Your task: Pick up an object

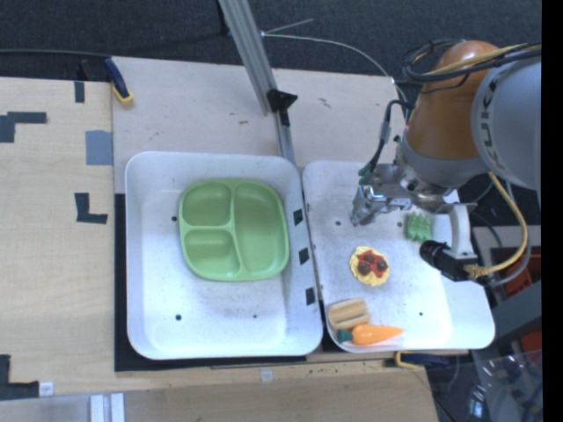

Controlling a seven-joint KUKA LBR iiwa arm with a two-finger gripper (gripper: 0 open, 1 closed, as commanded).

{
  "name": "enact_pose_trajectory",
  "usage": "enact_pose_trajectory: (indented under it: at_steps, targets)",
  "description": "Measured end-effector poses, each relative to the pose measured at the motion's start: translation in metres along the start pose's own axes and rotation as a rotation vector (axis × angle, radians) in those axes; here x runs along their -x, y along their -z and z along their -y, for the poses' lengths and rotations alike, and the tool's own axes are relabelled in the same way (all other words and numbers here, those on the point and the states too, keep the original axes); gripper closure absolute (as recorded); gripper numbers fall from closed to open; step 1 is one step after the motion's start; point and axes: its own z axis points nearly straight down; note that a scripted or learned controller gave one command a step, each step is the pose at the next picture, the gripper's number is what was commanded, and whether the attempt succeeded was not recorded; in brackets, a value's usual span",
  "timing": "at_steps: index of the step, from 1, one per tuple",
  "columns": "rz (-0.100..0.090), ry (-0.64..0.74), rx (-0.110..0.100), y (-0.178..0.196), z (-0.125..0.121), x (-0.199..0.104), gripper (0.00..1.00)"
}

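Gripper poised low over the right bin, nothing seen held.

In the camera view, the gripper (362, 211) is seen low over the upper part of the right bin (330, 183), its fingers close together with only a narrow gap and nothing between them. The candidate objects are gathered in that bin: a small tart with red berries (370, 265) lies just below the gripper, a green toy (418, 228) is partly hidden under the wrist, and a bread roll (347, 311) and a carrot (376, 333) lie in the bin's near corner. The carrot's long axis runs left to right, its tip pointing right; the roll lies parallel above it. A green divided plate (234, 229) rests flat in the left bin (145, 262), judged apart from the current reach. The tart is judged the nearest target.
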Motion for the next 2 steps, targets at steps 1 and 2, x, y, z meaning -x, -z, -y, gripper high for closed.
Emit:
enact_pose_trajectory:
  at_steps: [1, 2]
  targets:
    - [0.000, 0.001, 0.001, -0.011, -0.011, -0.059, 1.00]
    - [-0.001, 0.002, 0.002, 0.001, -0.019, -0.116, 1.00]
